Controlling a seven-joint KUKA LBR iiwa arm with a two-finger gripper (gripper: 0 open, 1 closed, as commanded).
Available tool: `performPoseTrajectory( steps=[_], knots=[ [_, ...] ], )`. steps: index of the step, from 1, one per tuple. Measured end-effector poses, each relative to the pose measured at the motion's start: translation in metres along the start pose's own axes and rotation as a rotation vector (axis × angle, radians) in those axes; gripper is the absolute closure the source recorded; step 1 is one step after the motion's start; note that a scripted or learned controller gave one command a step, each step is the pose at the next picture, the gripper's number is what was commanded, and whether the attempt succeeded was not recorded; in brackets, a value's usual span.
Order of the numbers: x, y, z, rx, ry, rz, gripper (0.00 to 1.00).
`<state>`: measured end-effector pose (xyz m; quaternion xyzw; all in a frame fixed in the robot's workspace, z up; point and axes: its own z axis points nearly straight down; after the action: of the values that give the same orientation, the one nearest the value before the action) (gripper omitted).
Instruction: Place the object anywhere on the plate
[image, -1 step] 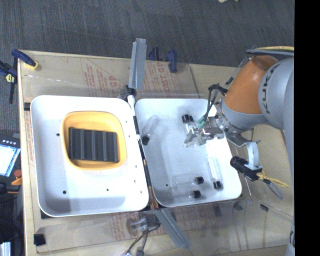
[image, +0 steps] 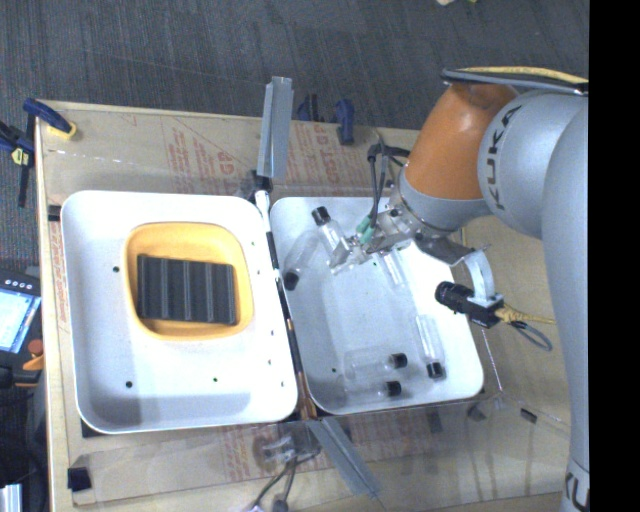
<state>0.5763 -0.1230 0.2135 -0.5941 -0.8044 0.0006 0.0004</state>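
Objects: clear vials with black caps lie along the near and right sides of the right bin; another lies near its far edge.
Plate: yellow plate carrying a dark ribbed insert, in the left bin.
My end effector: over the right bin's far part; its state I cannot tell.
Worktop: bears both bins.

Dark grey carpet floor around a pale wooden bench.

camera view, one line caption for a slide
Gripper over right bin of clear tubes; yellow plate in left bin.
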Motion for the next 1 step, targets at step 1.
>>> performPoseTrajectory(
  steps=[1],
  knots=[
    [0.0840,0.0434,-0.0125,0.002,0.000,-0.011,1.00]
  ],
)
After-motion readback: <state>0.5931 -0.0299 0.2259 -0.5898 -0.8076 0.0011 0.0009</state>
